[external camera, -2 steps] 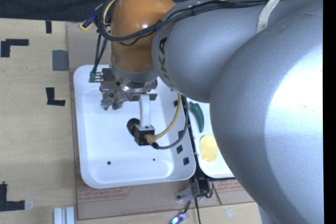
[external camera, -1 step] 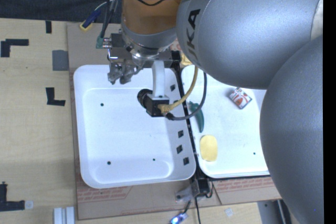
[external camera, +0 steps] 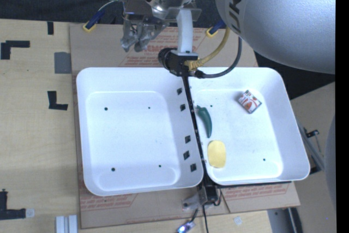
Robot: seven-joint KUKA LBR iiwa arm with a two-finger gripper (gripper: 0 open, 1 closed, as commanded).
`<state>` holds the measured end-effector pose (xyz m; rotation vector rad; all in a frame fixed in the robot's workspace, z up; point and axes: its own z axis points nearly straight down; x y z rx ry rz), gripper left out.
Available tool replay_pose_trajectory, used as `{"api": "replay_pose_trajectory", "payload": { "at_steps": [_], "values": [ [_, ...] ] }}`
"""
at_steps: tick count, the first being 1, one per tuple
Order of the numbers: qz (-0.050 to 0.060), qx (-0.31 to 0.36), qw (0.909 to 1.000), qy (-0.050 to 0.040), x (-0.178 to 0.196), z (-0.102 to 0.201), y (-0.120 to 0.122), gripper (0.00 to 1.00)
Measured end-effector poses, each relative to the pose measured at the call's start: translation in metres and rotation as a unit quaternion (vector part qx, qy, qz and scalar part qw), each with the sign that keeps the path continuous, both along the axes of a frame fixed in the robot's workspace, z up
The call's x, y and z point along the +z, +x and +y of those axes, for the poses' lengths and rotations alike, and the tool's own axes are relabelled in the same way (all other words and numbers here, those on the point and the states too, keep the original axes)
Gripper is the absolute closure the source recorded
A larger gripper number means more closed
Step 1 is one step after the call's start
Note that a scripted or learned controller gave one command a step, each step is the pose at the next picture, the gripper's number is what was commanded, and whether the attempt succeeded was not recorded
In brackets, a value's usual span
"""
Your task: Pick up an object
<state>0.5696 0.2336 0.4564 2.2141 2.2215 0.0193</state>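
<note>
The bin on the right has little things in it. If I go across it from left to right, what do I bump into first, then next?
Green pepper-shaped thing → yellow thing → red and white packet. The green and yellow ones lie close to the right bin's left edge; the packet lies apart, farther back.

arm (external camera: 283, 3): cut off top and right | gripper (external camera: 139, 38): finger state unclear

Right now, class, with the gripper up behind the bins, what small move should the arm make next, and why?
Probably swing the gripper forward and toward the right bin. It hangs beyond the bins' far rims, above cardboard, while all three items, a green pepper, a yellow piece and a red-and-white packet, lie there.
</note>
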Motion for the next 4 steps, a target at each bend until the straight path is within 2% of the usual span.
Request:
{"api": "replay_pose_trajectory", "payload": {
  "at_steps": [1, 2, 3, 4],
  "values": [
    [0.011, -0.002, 0.9999, -0.0049, -0.096, -0.001, -0.026, 1.00],
    [0.004, 0.000, 1.0000, -0.0014, -0.028, 0.000, -0.029, 1.00],
    [0.005, 0.000, 1.0000, -0.0017, 0.025, 0.000, -0.052, 1.00],
    [0.005, 0.000, 1.0000, -0.0016, 0.073, -0.013, -0.075, 1.00]
  ]
}}
